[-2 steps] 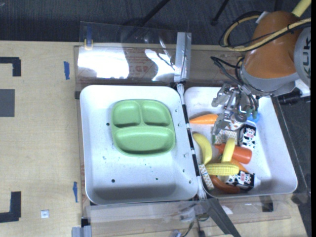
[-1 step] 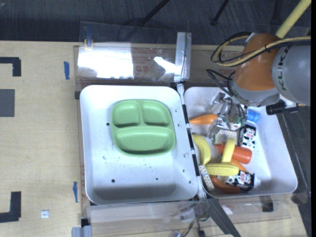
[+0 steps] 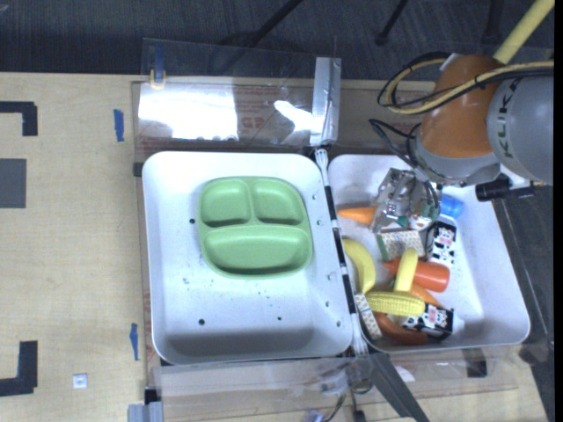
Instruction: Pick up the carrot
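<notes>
The carrot is seen in the right bin, near the wall shared with the left bin, its orange tip just left of the gripper. Whether the jaws are apart or together cannot be told. A miss is judged likely: the banana, corn cob and an orange cup are crowded close by, so a neighbour could be nudged or caught instead, or the carrot pushed against the wall

A wooden bench bears two shallow white bins, the left bin touching the right bin.
</notes>
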{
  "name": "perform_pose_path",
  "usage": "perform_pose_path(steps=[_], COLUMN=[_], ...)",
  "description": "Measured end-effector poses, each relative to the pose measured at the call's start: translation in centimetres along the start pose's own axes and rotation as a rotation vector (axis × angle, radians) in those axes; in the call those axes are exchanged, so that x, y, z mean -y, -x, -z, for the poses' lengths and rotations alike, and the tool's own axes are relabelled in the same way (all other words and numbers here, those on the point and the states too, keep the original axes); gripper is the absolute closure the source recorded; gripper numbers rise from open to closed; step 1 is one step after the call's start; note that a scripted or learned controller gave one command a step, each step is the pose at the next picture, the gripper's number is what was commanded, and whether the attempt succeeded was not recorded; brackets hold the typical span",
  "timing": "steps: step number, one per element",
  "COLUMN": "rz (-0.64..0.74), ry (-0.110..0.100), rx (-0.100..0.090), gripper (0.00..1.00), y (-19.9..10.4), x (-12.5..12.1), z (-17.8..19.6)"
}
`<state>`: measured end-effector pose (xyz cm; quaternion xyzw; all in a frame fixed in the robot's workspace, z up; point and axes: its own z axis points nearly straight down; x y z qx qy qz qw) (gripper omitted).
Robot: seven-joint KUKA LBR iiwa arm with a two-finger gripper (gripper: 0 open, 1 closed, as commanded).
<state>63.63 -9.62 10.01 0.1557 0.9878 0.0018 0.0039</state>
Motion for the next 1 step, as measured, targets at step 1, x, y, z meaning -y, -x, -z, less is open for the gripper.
perform_pose_path(steps=[1], rz=[0.266], ry=[-0.001], rx=[-0.002], gripper=[1.00], y=[0.24], x=[-3.16], z=[8.36])
